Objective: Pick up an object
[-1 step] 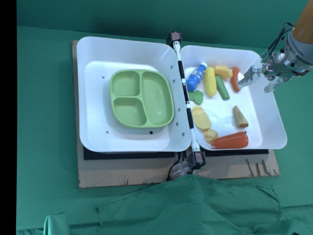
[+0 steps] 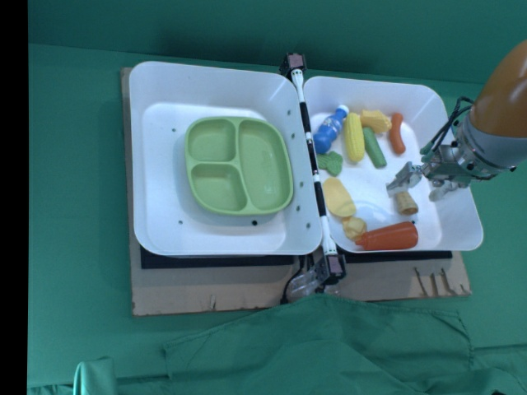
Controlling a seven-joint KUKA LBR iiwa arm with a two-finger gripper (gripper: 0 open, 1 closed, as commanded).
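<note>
The arm (image 2: pixel 502 113) reaches in from the right, end effector (image 2: pixel 409 189) lowered.

Camera count: one, fixed above the bench.
Angle: looks down at a slant, not straight overhead.
Distance: far enough to take in both white bins, the left bin (image 2: pixel 156 220) and the right bin (image 2: pixel 461 229), with green cloth (image 2: pixel 99 23) all round.
Framing: bins sit near the middle.
Arm entry: the arm (image 2: pixel 506 105) comes in from the picture's right side.
</note>
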